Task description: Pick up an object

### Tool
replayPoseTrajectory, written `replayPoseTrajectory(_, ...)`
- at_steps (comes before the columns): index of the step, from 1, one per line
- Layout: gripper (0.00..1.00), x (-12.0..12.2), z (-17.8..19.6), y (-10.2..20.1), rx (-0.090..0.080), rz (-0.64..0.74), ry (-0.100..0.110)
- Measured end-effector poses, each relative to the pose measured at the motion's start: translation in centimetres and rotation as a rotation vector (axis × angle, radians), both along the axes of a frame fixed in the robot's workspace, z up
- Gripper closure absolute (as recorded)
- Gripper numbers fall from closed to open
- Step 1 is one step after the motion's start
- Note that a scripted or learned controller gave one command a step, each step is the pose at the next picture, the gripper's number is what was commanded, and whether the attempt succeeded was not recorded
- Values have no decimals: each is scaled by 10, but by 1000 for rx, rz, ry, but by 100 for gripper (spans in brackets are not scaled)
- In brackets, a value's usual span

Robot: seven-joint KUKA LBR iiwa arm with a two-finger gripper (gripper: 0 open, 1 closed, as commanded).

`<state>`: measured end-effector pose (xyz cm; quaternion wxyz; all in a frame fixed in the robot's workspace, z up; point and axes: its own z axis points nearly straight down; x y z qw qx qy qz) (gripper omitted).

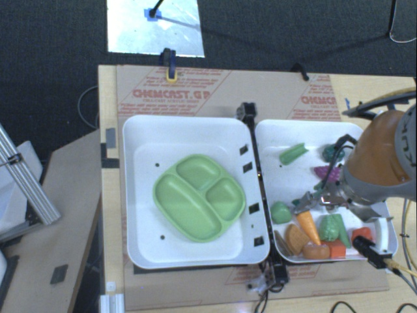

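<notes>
The right bin (273,142) holds several toy foods. A green pickle-like piece (293,153) lies near its far left, with a teal piece (332,152) and a purple piece (324,171) to the right of it. A round green piece (281,211), an orange carrot (306,225), a green leafy piece (332,227), a red piece (360,234) and orange pieces (296,241) crowd the near side. My gripper (311,202) hangs low over the bin, just above the carrot and to the right of the round green piece. Nothing shows held in it.
The left bin (140,142) holds a green divided plate (199,197). A black divider with clips (251,168) runs between the bins. The arm's orange band (384,150) covers the right bin's right side. Cardboard lies under both bins.
</notes>
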<state>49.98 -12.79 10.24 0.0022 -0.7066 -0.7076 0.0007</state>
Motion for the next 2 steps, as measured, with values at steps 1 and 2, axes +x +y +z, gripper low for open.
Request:
replayPoseTrajectory(1, 0, 1, -19, 1, -1, 0, -3)
replayPoseTrajectory(2, 100, 1, -7, 0, -2, 0, -7)
